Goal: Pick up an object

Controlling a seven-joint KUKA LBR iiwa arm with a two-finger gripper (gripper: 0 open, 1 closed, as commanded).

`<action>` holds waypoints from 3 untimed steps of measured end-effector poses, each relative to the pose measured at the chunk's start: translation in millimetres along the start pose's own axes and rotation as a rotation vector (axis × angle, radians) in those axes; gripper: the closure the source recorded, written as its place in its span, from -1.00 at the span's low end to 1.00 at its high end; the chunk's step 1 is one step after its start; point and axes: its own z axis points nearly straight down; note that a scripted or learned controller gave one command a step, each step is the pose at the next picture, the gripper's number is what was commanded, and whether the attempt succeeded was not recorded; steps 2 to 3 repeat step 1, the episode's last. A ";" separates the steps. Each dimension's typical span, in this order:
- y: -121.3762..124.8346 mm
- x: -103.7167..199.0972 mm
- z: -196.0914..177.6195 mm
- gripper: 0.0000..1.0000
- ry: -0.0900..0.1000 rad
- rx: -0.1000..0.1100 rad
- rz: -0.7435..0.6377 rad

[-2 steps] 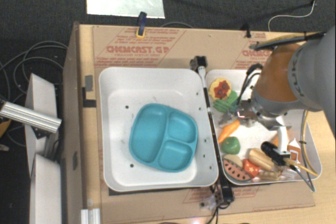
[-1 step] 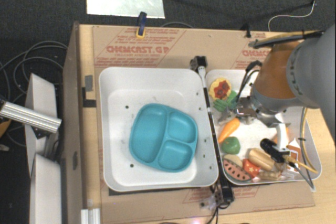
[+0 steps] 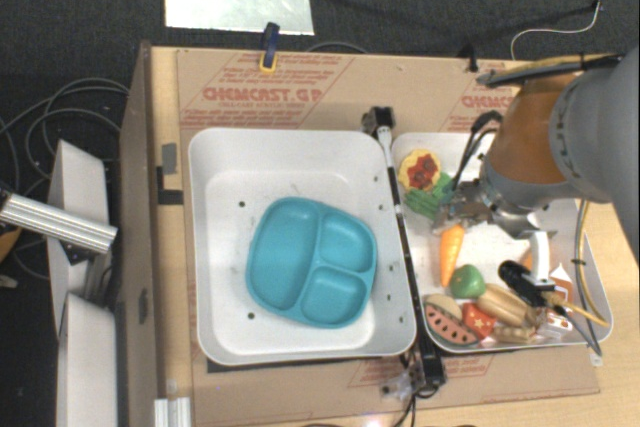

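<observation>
Lying in two white bins on the bench, one blue plate, one carrot, "CHEMCAST GP" printed behind, end effector grip undeterminable.

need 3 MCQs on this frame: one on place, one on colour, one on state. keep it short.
1. Where does the divided plate lie?
A. In the left bin
B. In the right bin
C. On the floor

2. What colour is that plate?
A. Red
B. Blue
C. Yellow

3. How does the carrot lie?
A. On top of the divided plate
B. In the right bin among the other toy foods
C. On the bench outside both bins

Answers: 1 A, the plate sits inside the left bin. 2 B, it is light blue throughout. 3 B, the carrot rests in the right bin, below the arm's wrist.
</observation>
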 end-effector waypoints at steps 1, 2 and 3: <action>39.2 62.6 -95.3 1.00 0.001 -0.009 -0.009; 39.2 62.6 -95.3 1.00 0.001 -0.009 -0.009; 39.2 62.6 -95.3 1.00 0.001 -0.009 -0.009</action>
